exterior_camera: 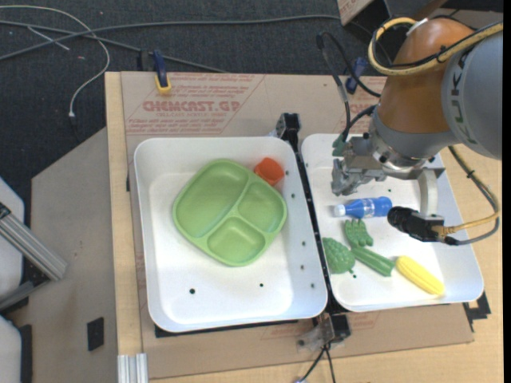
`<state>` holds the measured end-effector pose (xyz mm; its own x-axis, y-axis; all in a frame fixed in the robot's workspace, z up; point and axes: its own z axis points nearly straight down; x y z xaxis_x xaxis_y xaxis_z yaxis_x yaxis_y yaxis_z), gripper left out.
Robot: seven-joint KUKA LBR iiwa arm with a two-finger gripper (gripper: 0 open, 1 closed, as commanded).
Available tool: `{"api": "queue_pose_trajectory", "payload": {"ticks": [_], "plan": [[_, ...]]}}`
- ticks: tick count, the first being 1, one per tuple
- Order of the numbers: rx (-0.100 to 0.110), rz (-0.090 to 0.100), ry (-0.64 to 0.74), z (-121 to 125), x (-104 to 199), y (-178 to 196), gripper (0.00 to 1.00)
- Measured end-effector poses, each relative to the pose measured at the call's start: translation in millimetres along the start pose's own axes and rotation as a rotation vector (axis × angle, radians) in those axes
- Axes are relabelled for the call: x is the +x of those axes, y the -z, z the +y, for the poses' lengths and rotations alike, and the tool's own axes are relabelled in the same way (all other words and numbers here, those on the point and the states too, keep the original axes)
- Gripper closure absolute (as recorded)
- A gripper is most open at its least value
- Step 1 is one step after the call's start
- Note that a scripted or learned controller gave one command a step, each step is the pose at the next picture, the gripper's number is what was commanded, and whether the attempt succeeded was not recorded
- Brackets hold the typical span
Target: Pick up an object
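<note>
My gripper (345, 185) hangs over the upper left part of the right bin (455, 290), its grey fingers pointing down just above a small blue bottle (365, 208) that lies on its side. Nothing shows between the fingers. Below the bottle lie a green toy vegetable (358, 232), a green broccoli-like piece (338, 255) with a long green stalk (375, 261), and a yellow corn cob (419, 274). In the left bin (160, 294) sits a green divided plate (230, 211) with a small orange object (270, 170) at its upper right edge.
The two bins stand side by side on a cardboard sheet (200, 102), with black clamps at the divider's top (288, 124) and bottom. The arm's grey and orange body (423, 78) covers the right bin's upper part. Cables trail on the dark floor at the top left.
</note>
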<state>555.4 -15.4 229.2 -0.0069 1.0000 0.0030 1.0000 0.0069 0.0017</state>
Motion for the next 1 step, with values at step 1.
{"api": "queue_pose_trajectory", "payload": {"ticks": [1], "plan": [[0.001,0.000,0.000,2.6,53.7,1.2,1.00]]}}
